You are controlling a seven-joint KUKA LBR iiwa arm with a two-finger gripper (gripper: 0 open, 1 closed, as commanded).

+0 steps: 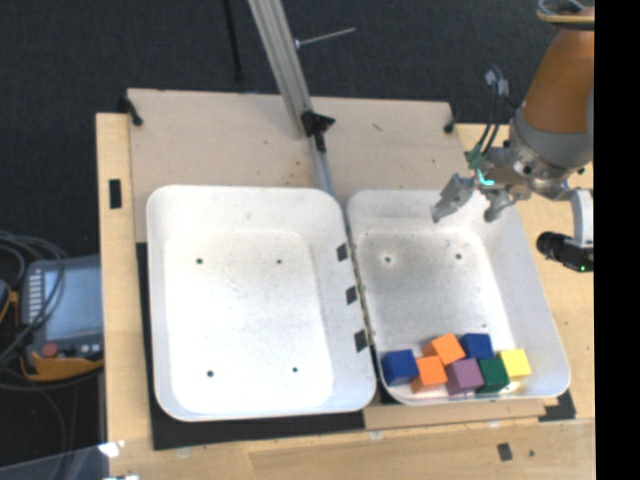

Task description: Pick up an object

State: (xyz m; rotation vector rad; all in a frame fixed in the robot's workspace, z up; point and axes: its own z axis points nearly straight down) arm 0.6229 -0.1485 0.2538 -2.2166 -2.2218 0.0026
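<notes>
The left bin (pixel 250 298) sits on the bench (pixel 115 268), its right rim touching the left rim of the right bin (pixel 450 298). A metal rail (pixel 285 63) slants down from the top edge of the view to the bench's far edge, ending just above the seam between the bins. In the right bin, the blocks are clustered along the near edge toward the near right corner: a blue block (pixel 399 365), two orange blocks (pixel 440 358), a purple block (pixel 465 375), a second blue block (pixel 478 345), a green block (pixel 493 372) and a yellow block (pixel 515 362), all packed touching or just beside one another. The gripper (pixel 472 200) hangs over the far right corner of the right bin, its two fingers spread apart with nothing between them, well apart from the blocks.
</notes>
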